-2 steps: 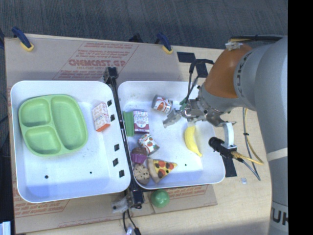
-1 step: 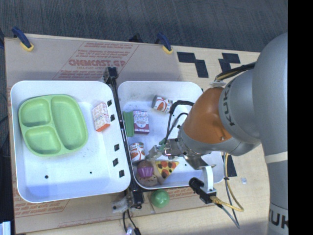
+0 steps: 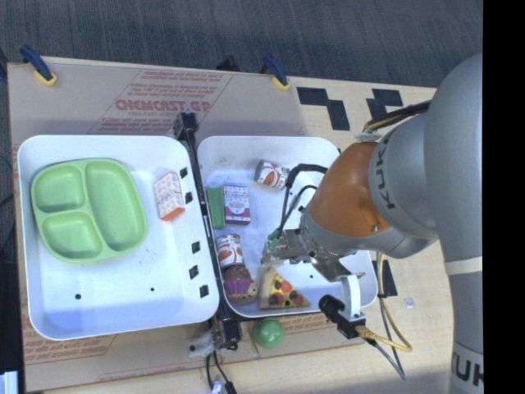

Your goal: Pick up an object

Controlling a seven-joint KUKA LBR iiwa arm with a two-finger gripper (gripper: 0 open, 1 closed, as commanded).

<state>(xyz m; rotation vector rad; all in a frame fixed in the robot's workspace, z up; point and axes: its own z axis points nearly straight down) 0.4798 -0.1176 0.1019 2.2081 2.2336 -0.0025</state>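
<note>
My gripper (image 3: 277,251) hangs low over the front part of the right bin (image 3: 324,150), under the orange wrist band. Just below it lies a pizza slice toy (image 3: 283,291). To its left are a small can (image 3: 229,249) and a dark purple round toy (image 3: 239,282). Farther back in this bin lie a purple box (image 3: 236,203), a green flat piece (image 3: 216,207) and a tipped can (image 3: 271,174). The arm hides the right side of the bin. I see nothing held.
The left bin (image 3: 107,302) holds a green divided plate (image 3: 89,208) and a small orange-and-white carton (image 3: 168,195). A green ball (image 3: 267,332) lies outside the bins at the front, near loose cables (image 3: 385,343).
</note>
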